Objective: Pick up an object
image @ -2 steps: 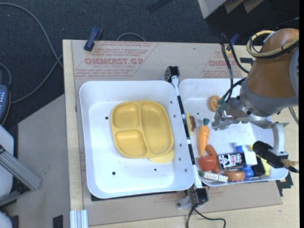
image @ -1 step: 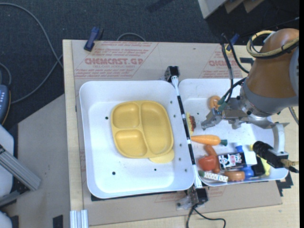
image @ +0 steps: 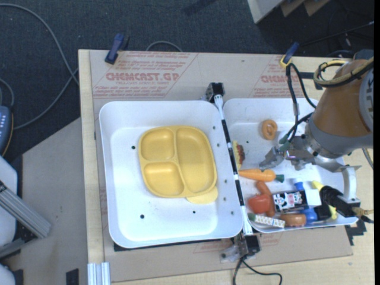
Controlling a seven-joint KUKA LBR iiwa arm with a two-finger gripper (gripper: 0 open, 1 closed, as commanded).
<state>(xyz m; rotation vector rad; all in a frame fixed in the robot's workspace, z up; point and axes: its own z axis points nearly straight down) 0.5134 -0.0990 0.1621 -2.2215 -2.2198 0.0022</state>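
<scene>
Bench (image: 178,76): brown board printed with red lettering, carrying two shallow white bins side by side; blue clamps sit at its far edge.

Left bin (image: 119,177): white, square with rounded corners, holding one item.

Arm (image: 344,108): grey with an orange band above the wrist, reaching in from the right over the right bin.

Yellow tray (image: 177,160): three-compartment plate lying flat near the middle of the left bin, its long axis running roughly from the far side to the near side.

Right bin (image: 249,120): white; its far half is mostly bare, while the objects crowd the near half.

End effector (image: 278,154): low over the middle of the right bin, just beyond the carrot; the fingers stand apart with nothing between them.

Carrot (image: 257,174): orange, lying flat beside the bin's left wall; long axis runs left to right, with the green stem end pointing right, toward the arm.

Black-and-white carton (image: 288,200): lying near the front of the right bin, beside a blue piece.

Red object (image: 260,203): rounded, just nearer than the carrot.

Orange ring (image: 269,129): small, alone in the far part of the right bin, well apart from the cluster.
</scene>
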